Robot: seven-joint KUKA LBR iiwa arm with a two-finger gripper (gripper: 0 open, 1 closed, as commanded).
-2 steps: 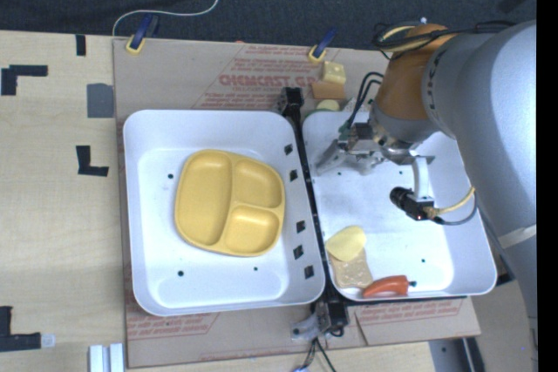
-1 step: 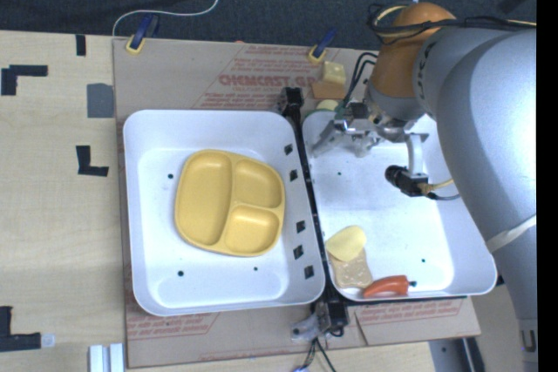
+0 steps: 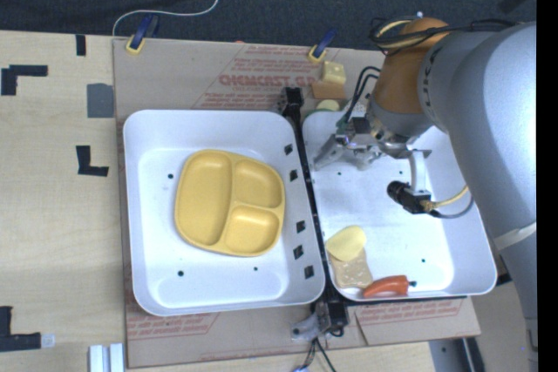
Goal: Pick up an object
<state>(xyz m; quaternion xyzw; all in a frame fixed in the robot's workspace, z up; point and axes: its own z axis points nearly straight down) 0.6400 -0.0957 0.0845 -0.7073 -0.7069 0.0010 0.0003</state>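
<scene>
Grey arm w/ orange band being reached into right white bin (image 3: 453, 270), two-finger gripper (image 3: 342, 144) being kept low near its back-left corner, open/closed can't be told, pale yellow round piece (image 3: 346, 241), tan block (image 3: 352, 273) & orange carrot-shaped toy (image 3: 385, 285) being left at bin's front, yellow divided plastic plate (image 3: 229, 202) being held in left white bin (image 3: 153, 274)

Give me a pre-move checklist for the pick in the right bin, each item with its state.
1. Hand over right bin: ok.
2. Something between its fingers: cannot tell.
3. Targets in reach: yellow piece, orange carrot-like toy, pale piece lie at the near edge, apart from the hand: ok.
4. Targets separated: the three crowd together: not ok.
5. Yellow divided plate in left bin, out of the path: ok.
</scene>
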